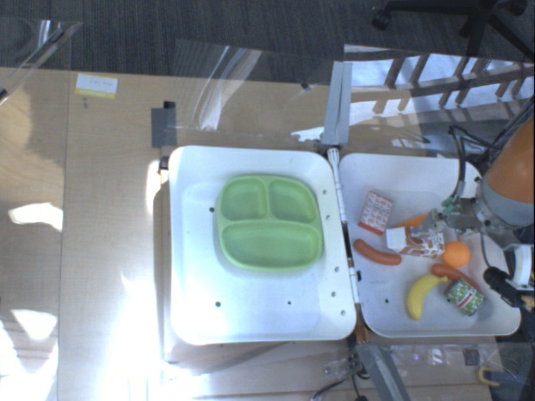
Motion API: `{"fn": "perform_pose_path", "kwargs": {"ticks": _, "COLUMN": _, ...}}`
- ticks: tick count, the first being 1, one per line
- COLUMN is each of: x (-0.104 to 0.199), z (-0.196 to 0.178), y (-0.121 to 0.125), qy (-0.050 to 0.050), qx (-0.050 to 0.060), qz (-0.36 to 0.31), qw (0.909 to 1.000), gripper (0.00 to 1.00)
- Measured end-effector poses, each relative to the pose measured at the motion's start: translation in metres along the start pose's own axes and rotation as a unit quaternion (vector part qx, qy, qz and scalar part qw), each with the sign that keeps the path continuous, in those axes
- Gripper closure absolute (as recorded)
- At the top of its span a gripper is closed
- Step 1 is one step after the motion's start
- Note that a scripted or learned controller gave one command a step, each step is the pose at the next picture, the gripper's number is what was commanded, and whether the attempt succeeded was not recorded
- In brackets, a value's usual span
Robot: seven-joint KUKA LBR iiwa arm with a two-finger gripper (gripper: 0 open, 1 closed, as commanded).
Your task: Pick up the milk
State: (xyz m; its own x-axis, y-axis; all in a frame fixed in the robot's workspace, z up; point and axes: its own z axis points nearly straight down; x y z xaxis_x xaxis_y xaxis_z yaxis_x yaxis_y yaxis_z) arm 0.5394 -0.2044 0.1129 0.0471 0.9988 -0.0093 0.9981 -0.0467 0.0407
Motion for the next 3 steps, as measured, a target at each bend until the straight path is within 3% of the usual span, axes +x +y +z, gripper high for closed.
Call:
{"fn": "perform_pose_path", "kwargs": {"ticks": 1, "x": 0.000, "z": 0.004, "y": -0.012, "qy": -0.002, "qx": -0.012, "qz": -0.027, "qw": 0.9996, "gripper": 0.00}}
{"fn": "perform_pose_path", "kwargs": {"ticks": 2, "x": -0.001, "z": -0.012, "y": -0.008, "qy": -0.005, "qx": -0.018, "qz": -0.028, "qw": 0.9995, "gripper": 1.00}}
{"fn": "perform_pose_path", "kwargs": {"ticks": 3, "x": -0.002, "z": -0.012, "y": -0.008, "qy": -0.005, "qx": -0.017, "qz": -0.027, "qw": 0.9995, "gripper": 0.00}}
